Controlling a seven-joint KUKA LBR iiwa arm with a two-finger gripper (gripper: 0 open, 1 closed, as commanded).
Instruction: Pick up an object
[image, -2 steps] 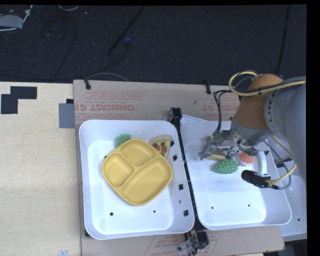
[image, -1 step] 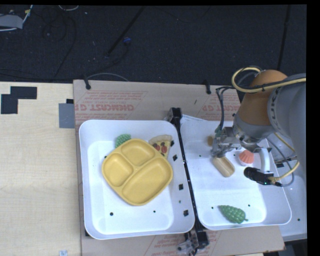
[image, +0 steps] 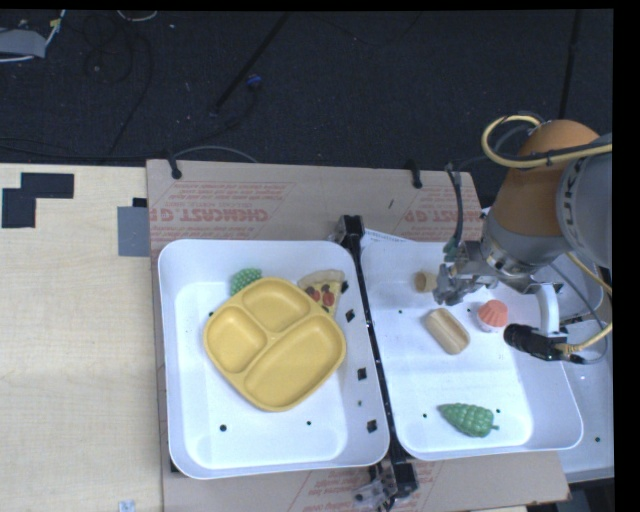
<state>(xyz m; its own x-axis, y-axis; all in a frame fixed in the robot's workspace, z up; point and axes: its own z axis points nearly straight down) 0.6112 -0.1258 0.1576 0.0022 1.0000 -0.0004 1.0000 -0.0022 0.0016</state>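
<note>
Two items near end effector (image: 452, 290): bread roll (image: 446, 330) below, shell (image: 492, 315) rt.

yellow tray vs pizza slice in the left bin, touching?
Touching. In the camera view, the yellow divided tray overlaps the lower edge of the pizza slice at its upper right corner, with no white bin floor between them.

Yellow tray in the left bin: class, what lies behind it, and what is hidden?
Behind the yellow tray a green toy and a pizza slice peek out past its far edge. The tray covers their near parts and whatever lies beneath it.
</note>
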